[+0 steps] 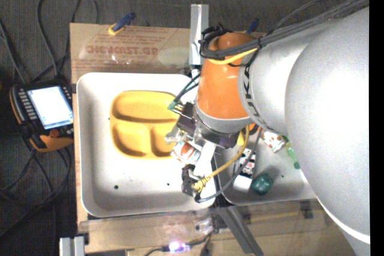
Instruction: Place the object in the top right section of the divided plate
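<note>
Two bins sit side by side, and the gripper (191,157) hangs over the wall between them, at the right edge of the left bin (90,129). The yellow plate (123,99) lies just to the gripper's left, its right rim partly under the wrist. Whether the gripper is open or closed I cannot tell, since the orange wrist band and a tangle of cables cover it from above. A small red and white patch (186,151) shows right at the gripper; it may be the object or part of the tool, and nothing shows it clearly being held.

Several risks follow from that. If the object is not truly gripped, the arm may travel to the plate with nothing and the placing would fail. If it is gripped loosely, it could slip out short of the plate and land on the bin floor below the gripper. The plate's dividers are low, so a release slightly off could send the object into the neighbouring section. The yellow cable (225,166) looping to the gripper's right could also snag. A teal object (262,183) and a white and red item (273,140) lie further right in the other bin, well apart from the plate
</note>
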`<act>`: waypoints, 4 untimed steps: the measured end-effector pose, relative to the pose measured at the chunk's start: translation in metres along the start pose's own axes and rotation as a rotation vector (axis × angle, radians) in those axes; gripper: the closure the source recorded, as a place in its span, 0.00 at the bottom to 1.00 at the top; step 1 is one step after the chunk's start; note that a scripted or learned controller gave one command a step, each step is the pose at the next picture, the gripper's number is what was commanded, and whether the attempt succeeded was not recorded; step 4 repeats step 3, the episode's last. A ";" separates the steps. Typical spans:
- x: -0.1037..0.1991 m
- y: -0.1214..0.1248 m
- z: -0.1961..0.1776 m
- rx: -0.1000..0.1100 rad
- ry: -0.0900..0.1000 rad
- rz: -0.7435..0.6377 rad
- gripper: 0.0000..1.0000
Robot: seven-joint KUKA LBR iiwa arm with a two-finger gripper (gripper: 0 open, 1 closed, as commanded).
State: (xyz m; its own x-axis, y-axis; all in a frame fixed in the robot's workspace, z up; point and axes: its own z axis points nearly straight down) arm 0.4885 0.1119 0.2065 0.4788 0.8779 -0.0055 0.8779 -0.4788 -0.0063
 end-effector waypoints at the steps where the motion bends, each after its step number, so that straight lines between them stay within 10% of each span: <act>1: 0.079 0.096 -0.034 -0.005 0.000 -0.008 1.00; 2: 0.105 0.062 -0.085 -0.005 0.000 0.020 1.00; 4: 0.123 0.034 -0.020 -0.002 0.000 -0.148 1.00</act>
